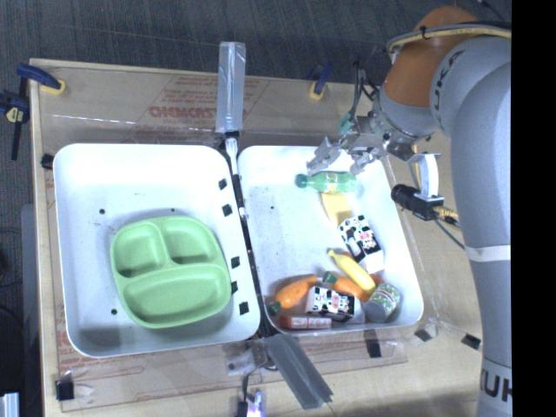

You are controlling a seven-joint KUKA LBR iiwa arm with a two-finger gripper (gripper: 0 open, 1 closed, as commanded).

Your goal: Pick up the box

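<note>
My claw [346, 152] hangs over the far end of the right bin [261, 233], and its thin metal fingers look slightly spread. Nothing sits between them. A small green bottle [328, 181] lies on its side just below the tips, apparently not gripped.

The box [359, 236] I'm after is the small carton with black-and-white cow patches. It rests flat on the bin floor, nearer the camera than the claw and a little to the right in the picture. A pale yellow wedge [338, 205] lies between it and the claw. Its long axis runs roughly from the claw toward the near end of the bin, tilting slightly right, so I judge the fingers should close across its short sides.

It looks like printed cardboard, flat-faced and sharp-edged. Just past it lies a smooth yellow banana [351, 271], then an orange carrot [296, 292], a second cow-patterned carton [332, 302] and a small can [385, 300], all crowded together.
</note>
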